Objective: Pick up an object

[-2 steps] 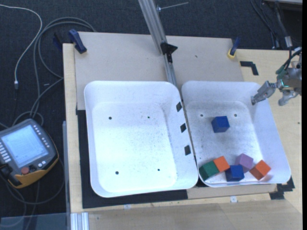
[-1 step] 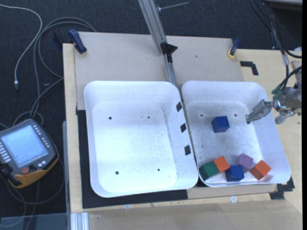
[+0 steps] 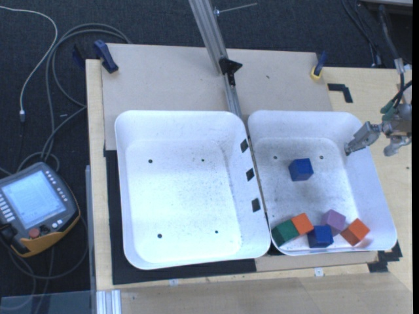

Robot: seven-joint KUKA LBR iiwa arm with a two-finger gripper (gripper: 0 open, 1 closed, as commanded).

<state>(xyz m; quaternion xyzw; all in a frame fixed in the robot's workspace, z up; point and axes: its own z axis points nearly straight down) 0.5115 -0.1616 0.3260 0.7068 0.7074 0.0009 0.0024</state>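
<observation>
Six blocks [image 3: 320, 227] lie untouched in the right bin [image 3: 373, 175]. My gripper [image 3: 376, 141] waits at its rim; I can't tell its jaw state.

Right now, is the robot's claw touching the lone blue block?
Apart. The camera view shows white bin floor between the gripper at the right rim and the blue block.

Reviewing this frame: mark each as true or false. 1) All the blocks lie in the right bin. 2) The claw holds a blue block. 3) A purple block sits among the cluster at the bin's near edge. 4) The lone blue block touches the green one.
1) True: the right bin holds every block.
2) False: the claw hangs over the bin's right rim, nothing between its fingers.
3) True: the purple block is there.
4) False: the lone blue block stands apart from the green block.
</observation>
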